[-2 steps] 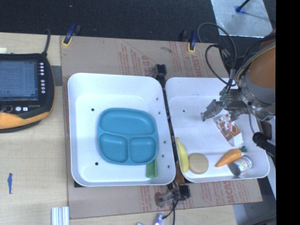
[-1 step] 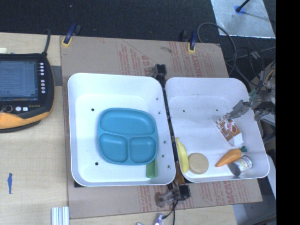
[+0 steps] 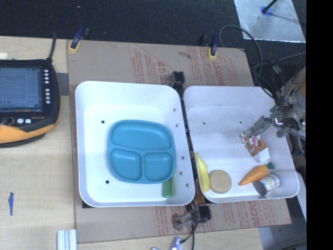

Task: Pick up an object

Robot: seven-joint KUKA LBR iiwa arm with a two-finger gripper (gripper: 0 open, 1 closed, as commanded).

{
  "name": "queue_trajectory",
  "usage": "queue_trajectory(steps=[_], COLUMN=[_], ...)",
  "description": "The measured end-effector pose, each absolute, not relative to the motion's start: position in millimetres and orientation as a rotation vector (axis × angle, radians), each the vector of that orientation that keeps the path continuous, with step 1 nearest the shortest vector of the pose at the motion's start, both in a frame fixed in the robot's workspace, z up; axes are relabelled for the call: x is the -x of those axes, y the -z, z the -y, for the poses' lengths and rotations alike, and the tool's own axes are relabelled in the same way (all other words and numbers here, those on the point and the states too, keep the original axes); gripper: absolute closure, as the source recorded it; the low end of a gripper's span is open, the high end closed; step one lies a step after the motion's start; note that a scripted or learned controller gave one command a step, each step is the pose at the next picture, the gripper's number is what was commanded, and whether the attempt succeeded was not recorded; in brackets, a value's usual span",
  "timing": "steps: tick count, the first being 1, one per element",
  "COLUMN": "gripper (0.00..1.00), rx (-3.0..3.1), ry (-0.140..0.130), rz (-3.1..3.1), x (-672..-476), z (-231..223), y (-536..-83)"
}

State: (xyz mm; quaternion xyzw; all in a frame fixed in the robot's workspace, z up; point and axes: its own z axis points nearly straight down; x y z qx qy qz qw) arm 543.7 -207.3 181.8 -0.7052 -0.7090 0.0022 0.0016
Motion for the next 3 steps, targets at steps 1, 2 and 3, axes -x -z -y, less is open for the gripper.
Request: queue_trajectory(steps=[1,2,3], gripper=[0.00,1.00,1.00], rx=[2.212,2.210,2.214], ry=[-0.006,-0.010,-0.002], rz=[2.226,2.231,2.226], x=[-534.1,-534.3,-578.4], z=[211.5,213.0,157.6], y=[-103.8,-114.6,-179.3])
